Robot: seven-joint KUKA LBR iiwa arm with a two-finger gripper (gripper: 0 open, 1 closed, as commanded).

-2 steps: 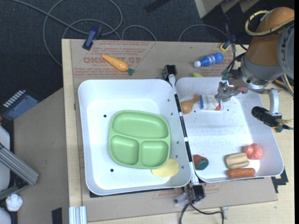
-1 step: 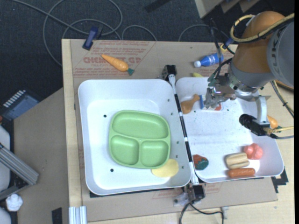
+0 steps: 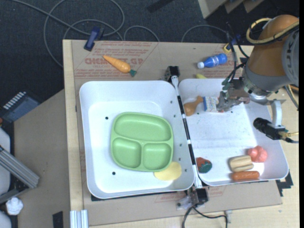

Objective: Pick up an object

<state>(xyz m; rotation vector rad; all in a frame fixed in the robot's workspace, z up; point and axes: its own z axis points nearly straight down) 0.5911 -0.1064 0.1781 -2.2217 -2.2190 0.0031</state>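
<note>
The claw (image 3: pixel 227 101) hangs low at the back of the right bin (image 3: pixel 223 141), just beside a small blue and white pack (image 3: pixel 209 103), and whether it grips cannot be told, so it may slip and push the pack away.

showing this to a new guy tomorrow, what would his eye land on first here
Most likely the green divided plate in the middle of the left bin, with a yellow piece at its near corner. Next, the grey and orange arm reaching in from the right, its gripper low over the far end of the right bin.
</note>
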